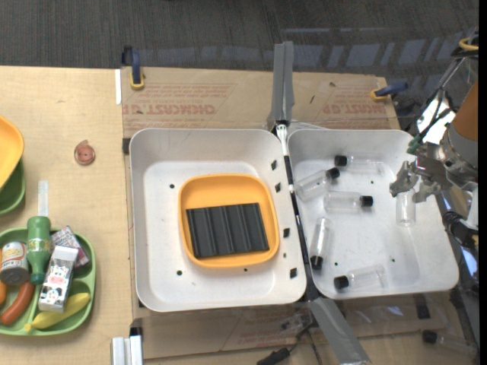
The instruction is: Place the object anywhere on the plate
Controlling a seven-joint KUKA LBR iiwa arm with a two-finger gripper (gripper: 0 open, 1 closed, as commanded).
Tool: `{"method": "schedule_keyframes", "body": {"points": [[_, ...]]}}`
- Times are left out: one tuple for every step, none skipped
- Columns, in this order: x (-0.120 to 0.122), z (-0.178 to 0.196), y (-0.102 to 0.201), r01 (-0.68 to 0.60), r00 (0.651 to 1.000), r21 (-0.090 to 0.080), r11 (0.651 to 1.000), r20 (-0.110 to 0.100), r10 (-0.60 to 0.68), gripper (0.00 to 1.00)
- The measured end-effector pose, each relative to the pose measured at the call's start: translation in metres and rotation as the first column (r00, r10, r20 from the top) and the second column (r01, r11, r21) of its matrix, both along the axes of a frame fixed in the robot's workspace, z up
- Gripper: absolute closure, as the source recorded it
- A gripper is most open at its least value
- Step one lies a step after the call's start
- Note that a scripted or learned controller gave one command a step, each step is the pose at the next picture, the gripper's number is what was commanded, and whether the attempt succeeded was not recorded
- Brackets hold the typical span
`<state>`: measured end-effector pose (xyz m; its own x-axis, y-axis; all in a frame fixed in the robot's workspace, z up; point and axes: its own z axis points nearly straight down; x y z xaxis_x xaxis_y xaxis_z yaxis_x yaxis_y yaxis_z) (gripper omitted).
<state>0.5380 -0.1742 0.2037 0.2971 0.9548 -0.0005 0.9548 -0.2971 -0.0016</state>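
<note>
- orange plate [228, 258] with a dark ribbed rectangular insert [228, 230] sits in the middle of the left white bin [152, 280].
- right white bin [434, 268] lies just beside it, the two touching along their inner edges; both rest on a brown cardboard sheet [205, 97] on the desk [61, 105].
- several clear plastic vials with black caps lie scattered in the right bin: one [313, 178] near its left wall, one [348, 201] near the middle, one [319, 242] lower left, one [360, 279] by the front edge, and one [354, 160] toward the back.
- grey arm enters from the right edge; its end effector [409, 191] hangs over the right side of the right bin.
- a clear vial [405, 211] hangs upright below it, and looks pinched between the fingertips.
- at the desk's left edge sit a green tray [76, 310] of toy food and part of a yellow bowl [9, 152].
</note>
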Motion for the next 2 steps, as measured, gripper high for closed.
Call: {"method": "schedule_keyframes", "body": {"points": [[0.061, 0.013, 0.001, -0.273, 0.962, -0.001, 0.962, 0.000, 0.273, 1.00], [0.117, 0.024, -0.016, -0.451, 0.892, -0.002, 0.892, 0.000, 0.451, 1.00]]}}
